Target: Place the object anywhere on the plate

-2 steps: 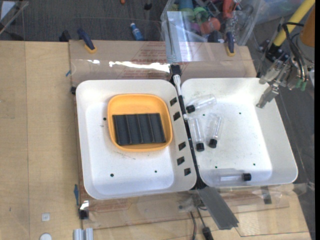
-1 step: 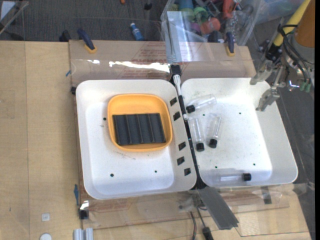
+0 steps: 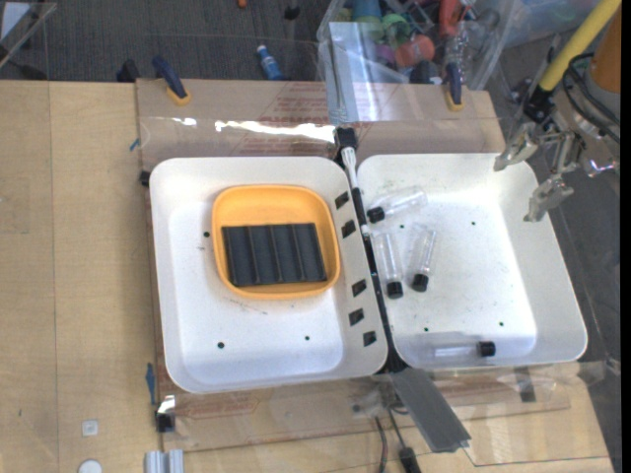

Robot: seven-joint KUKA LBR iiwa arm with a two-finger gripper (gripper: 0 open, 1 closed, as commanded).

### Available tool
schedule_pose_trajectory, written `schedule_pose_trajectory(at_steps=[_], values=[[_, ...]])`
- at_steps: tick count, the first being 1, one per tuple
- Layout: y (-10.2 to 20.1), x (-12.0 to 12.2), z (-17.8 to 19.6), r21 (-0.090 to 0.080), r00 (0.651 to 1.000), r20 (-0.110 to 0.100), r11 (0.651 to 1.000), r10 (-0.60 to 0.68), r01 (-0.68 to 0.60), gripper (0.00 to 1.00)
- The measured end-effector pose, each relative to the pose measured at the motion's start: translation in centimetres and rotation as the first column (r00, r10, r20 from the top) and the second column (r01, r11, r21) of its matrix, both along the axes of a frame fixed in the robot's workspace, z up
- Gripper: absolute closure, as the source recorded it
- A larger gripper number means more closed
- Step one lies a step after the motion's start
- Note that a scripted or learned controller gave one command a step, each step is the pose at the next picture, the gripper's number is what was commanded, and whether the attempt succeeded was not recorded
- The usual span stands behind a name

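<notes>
From my seat the objects to move are the clear vials [image 3: 404, 249] with black caps, lying loose in the right bin [image 3: 513, 304]. Three sit near that bin's left wall, one angled across the top and two roughly side by side below it; a fourth vial [image 3: 458, 348] lies by itself along the near edge. All are on their sides, which I judge makes them prone to rolling when nudged.

The target is the orange plate [image 3: 274, 197] in the left bin [image 3: 187, 343]. A dark ribbed insert [image 3: 274, 253] covers most of its middle, so I would expect a dropped vial to settle in a groove or against the raised rim.

The gripper [image 3: 537, 180] hangs over the right bin's far right corner, well apart from every vial. Its two fingers stand spread with nothing between them, so I read the pick as not yet done. The arm comes in from the right, and a cluttered clear tub [image 3: 424, 28] stands behind the bins, out of the way.
</notes>
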State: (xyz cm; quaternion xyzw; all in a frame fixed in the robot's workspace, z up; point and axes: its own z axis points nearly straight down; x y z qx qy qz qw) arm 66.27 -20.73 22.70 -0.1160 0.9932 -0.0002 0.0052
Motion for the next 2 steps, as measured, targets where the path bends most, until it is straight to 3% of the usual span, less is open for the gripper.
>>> schedule_pose_trajectory(at_steps=[1,2], values=[[1.4,0.6,-0.8,-0.001,0.954,-0.002,0.954,0.298,-0.298,0.0],[-0.5,0.6,-1.1,-0.005,0.762,-0.001,0.762,0.648,-0.648,0.0]])
